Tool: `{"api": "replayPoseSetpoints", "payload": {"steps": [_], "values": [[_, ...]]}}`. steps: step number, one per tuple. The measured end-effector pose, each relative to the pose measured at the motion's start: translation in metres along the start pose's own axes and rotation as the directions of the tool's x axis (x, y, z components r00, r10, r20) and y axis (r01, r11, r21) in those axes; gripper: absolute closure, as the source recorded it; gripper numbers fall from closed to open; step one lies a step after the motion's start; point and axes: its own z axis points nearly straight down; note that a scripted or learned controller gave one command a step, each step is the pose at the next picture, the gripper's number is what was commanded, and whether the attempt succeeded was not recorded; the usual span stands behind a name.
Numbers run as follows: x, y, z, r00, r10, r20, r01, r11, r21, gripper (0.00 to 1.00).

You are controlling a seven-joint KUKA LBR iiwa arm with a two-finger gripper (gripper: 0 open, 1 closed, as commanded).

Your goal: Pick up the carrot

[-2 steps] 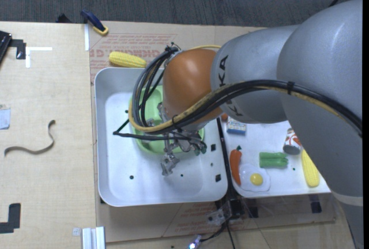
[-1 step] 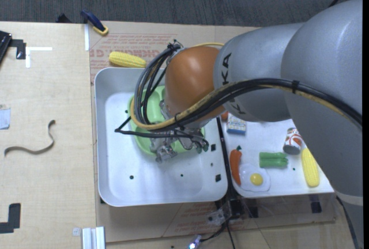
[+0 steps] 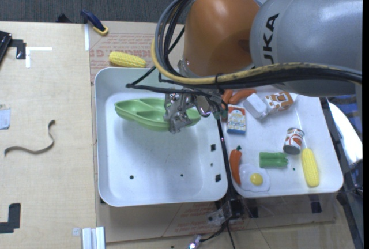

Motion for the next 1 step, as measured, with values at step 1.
{"api": "replayPoseSetpoints", "payload": {"steps": [1], "values": [[-0.0008,0.0003,-0.0015,1.0,0.0,0.003,0.0,1.0,0.0,0.0]]}}
